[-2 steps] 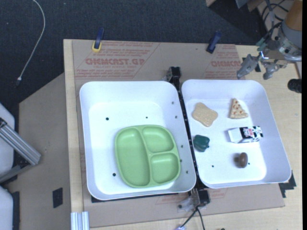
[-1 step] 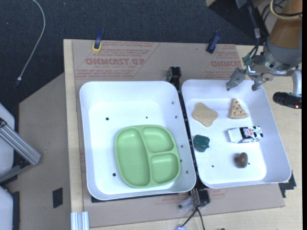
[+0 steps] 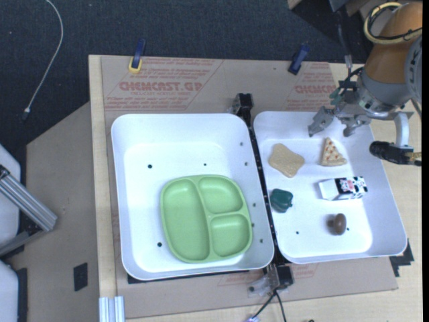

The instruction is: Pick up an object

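Claw [image 3: 338, 121] is hanging over the far edge of the right bin [image 3: 382, 240], fingers spread apart and gripping nothing — every object is lying loose on the white floor below it.

Going near to far. Closest to the camera, a small brown rounded lump [image 3: 337, 223] is sitting by itself; it looks hard and smooth, so it may be slipping out of a pinch. Beyond it, a little black-and-white carton [image 3: 343, 188] is lying on its side — probably light and boxy, its flat faces offering a sure hold across the short width. To its left, a dark green piece [image 3: 281, 200] is resting near the bin's wall, awkward for finger room. Farther on, a tan toast-shaped slab [image 3: 286, 160] is lying flat, low and hard to get under. Farthest, the pizza-slice wedge [image 3: 332, 152] is sitting just beneath the claw — the likeliest target, best taken across its narrow sides.

In the left bin [image 3: 134, 139], a green divided plate [image 3: 204, 217] is resting.
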Action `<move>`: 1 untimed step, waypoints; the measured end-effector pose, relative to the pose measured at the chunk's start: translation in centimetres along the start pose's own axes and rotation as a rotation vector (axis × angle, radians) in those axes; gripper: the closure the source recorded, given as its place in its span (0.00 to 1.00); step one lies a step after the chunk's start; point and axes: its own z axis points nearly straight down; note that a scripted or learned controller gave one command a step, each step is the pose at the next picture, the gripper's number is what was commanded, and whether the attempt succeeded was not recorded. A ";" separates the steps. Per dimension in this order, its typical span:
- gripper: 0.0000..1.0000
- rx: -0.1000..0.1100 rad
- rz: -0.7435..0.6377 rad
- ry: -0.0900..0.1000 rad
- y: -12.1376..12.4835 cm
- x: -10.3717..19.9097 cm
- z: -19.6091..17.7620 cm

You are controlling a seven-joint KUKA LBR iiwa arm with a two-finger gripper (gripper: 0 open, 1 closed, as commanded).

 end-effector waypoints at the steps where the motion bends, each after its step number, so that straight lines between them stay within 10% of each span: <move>1: 0.00 0.003 -0.001 0.000 0.1 0.1 4.3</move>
